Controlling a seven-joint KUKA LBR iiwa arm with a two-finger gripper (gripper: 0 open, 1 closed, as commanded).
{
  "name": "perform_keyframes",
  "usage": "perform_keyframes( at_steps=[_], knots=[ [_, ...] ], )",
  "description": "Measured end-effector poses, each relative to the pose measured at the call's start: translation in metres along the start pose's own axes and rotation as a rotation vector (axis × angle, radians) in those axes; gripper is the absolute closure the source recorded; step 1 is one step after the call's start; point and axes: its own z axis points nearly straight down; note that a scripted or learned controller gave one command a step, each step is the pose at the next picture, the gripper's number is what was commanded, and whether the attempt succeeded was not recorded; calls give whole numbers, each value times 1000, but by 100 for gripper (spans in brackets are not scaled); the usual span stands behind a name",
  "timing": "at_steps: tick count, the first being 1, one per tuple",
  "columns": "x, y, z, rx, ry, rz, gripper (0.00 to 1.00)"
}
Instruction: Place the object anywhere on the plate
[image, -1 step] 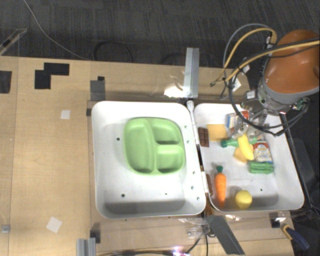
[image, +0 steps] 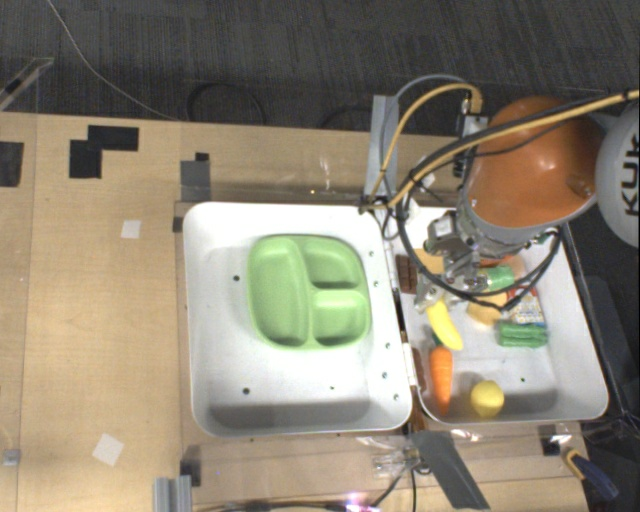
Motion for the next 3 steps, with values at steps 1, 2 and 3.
perform_keyframes(
  at_steps=[1,2,3],
  knots=[
    [-63,7,0,0,-1,-54,100],
    [-144,-25,24,-1,-2,-97,100],
    [-140,-27,22,2,0,-90,0]
  ],
)
